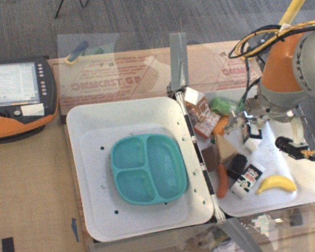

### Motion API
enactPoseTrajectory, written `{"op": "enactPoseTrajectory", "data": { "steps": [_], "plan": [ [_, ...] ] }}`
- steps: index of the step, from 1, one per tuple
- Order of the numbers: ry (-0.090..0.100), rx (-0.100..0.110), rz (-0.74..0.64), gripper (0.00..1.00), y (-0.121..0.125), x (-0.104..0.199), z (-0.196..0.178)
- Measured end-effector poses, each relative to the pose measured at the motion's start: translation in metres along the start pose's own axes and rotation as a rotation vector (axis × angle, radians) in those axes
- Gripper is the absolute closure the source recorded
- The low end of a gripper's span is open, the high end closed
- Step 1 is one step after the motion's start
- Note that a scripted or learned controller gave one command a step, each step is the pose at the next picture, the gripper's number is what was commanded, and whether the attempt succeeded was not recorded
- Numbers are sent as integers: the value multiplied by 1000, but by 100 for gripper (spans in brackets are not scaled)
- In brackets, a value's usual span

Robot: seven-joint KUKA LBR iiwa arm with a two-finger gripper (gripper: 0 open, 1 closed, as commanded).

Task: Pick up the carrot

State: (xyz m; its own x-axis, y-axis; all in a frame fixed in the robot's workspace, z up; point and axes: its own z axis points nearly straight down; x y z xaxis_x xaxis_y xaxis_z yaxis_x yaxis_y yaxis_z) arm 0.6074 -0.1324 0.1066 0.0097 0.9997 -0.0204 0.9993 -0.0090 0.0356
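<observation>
The grey arm (310,67), with its orange band (279,70), comes in from the right and bends down over the right bin (310,189). Its claw (247,122) hangs low over the upper middle of that bin, among cluttered items; whether it is spread wide or drawn narrow cannot be told, as cables and wrist hardware crowd the spot.

The carrot (221,125), a short orange piece, lies in the upper left part of the right bin, just left of the claw. It sits between a green object (222,106) above it and a brown block (226,149) below it, and next to a small brown and white carton (201,113) on its left. Whether the claw touches the carrot cannot be made out.

Lower in the same bin a reddish sausage-shaped item (222,180) lies along the left wall, beside a dark brown slab (209,159). A black and white box (247,180) sits near the bottom, with a banana (276,184) just to its right. A black object (236,164) rests above the box.

The left bin (87,159) holds a teal divided plate (149,168) with three compartments, lying flat near the middle.

On the bench (23,190), to the far left, rests an orange and grey teach pendant (11,95) with a lit screen.
</observation>
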Motion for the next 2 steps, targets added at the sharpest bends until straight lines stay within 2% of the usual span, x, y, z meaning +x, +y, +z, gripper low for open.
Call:
{"op": "enactPoseTrajectory", "data": {
  "steps": [1,2],
  "plan": [
    [6,17,-78,0,65,26,4],
    [1,7,-82,100,69,26,-14]
  ]
}}
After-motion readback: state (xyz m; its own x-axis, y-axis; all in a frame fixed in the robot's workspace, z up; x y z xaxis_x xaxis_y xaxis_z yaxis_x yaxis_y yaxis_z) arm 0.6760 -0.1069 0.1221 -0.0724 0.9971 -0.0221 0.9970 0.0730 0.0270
